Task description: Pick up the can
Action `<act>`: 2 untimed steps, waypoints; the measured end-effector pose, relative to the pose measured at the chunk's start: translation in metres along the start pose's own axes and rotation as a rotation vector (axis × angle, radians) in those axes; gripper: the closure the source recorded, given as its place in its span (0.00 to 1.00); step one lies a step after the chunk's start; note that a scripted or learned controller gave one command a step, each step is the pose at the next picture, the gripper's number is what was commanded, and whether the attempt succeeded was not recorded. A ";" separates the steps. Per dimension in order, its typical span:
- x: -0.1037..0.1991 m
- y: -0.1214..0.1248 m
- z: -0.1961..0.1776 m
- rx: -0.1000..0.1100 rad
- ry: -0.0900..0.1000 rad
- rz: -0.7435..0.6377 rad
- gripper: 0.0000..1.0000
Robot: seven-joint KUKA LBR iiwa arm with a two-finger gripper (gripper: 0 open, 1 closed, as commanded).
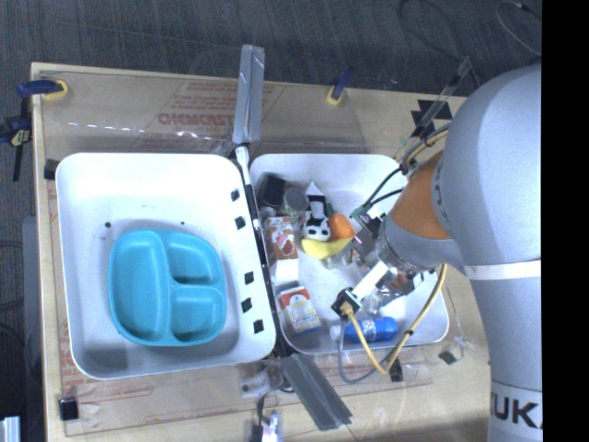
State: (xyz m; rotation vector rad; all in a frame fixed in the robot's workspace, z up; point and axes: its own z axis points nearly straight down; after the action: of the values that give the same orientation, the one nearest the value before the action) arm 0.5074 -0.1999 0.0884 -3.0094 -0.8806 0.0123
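A small grey can (295, 199) stands near the back left corner of the right bin (368, 168), beside a black object (271, 190). My gripper (363, 242) hangs low over the middle right of that bin, just right of an orange ball (340, 226) and a yellow banana (318, 246). It is well to the right of the can and in front of it, and the wrist hides much of it.
The right bin also holds a black-and-white cow toy (317, 214), a red-labelled packet (282, 238), a small carton (300, 309) and a blue bottle (375, 328). A blue divided plate (167, 286) lies in the left bin (83, 182).
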 end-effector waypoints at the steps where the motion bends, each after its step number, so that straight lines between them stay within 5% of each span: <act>1: 0.015 0.021 -0.002 0.000 0.004 0.207 0.00; 2: 0.028 0.030 -0.002 -0.001 0.004 0.171 0.00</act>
State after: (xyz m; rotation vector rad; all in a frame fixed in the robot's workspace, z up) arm 0.5473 -0.2102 0.0900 -3.0741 -0.6202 0.0071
